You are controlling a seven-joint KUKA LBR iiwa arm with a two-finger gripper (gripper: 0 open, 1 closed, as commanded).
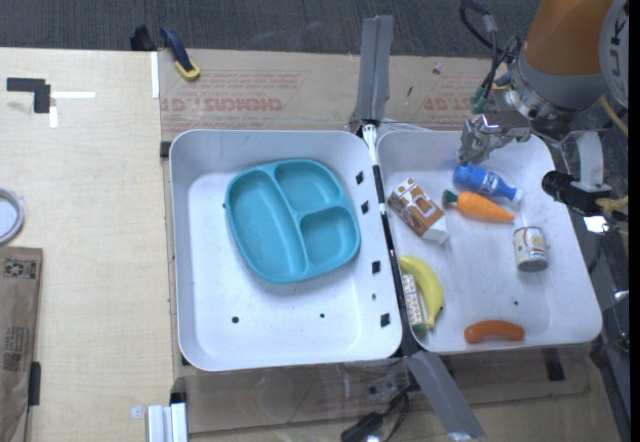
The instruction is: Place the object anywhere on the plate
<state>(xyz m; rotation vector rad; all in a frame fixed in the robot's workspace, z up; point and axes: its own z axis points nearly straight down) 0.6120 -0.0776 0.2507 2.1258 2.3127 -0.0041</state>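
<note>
Tool (480, 145) low above blue bottle (487, 181)

Fixed overhead camera, slanted down on both white bins (190, 260), arm (575, 20) entering from right

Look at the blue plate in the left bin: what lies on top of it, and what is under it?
The blue plate carries nothing in its three compartments. It rests on the left bin floor; the patch of floor beneath it is covered.
</note>
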